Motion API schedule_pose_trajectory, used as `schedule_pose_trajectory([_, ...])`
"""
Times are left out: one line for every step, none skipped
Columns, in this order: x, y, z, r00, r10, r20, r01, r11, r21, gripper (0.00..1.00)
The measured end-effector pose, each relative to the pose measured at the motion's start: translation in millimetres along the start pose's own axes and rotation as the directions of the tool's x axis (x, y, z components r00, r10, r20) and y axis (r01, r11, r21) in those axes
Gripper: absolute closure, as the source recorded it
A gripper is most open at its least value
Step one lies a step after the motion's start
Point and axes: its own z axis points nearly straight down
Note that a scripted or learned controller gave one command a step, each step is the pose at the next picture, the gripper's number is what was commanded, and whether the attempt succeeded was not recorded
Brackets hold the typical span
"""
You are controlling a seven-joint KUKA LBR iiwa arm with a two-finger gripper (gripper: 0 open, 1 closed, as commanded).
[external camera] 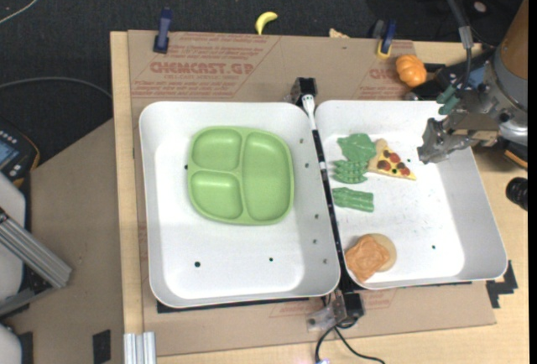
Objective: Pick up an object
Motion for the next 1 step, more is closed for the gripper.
schedule_pose_trajectory([72.2, 8.7, -46.9, 1.0, -0.01, 0.0, 0.01, 1.0, -0.015, 1.0])
